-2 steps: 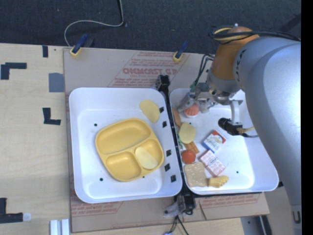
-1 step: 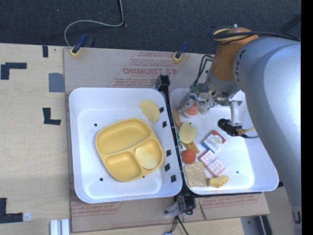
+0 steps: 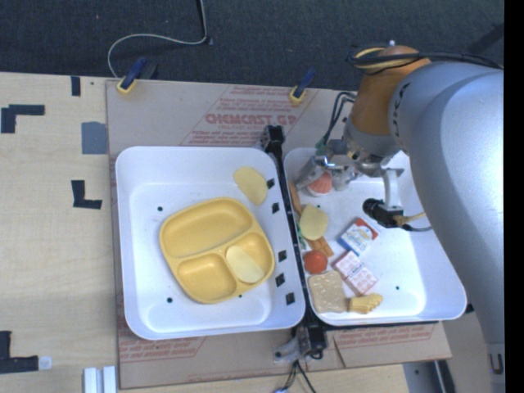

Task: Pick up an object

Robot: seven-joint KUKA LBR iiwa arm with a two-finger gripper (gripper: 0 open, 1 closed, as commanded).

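Hanging low over the far end of the right shallow white plastic bin (image 3: 426,301), the jaws (image 3: 325,170) sit directly above a small round reddish-orange toy (image 3: 321,184), close enough that metal and toy overlap in the camera view; whether the jaws are open, closed or actually around the toy cannot be told from this slant. That reddish toy looks like the likely target. Just nearer the camera lie a pale yellow round slice (image 3: 313,221), a small red tomato-like ball (image 3: 316,261), a white and blue carton (image 3: 358,237), a pink-patterned packet (image 3: 356,273), a tan cracker-like slab (image 3: 327,291) and a yellow wedge (image 3: 365,304), all loosely clustered. Across the divider, the left white bin (image 3: 131,219) holds a yellow three-compartment plastic tray (image 3: 196,232) with a pale disc (image 3: 244,263) in one compartment, and a pale yellow oval piece (image 3: 251,184) beside it. The risk, as I judge it, is that the round toy rolls away or squirts out sideways, or that the jaws strike the bin wall, since the toy lies near the divider.
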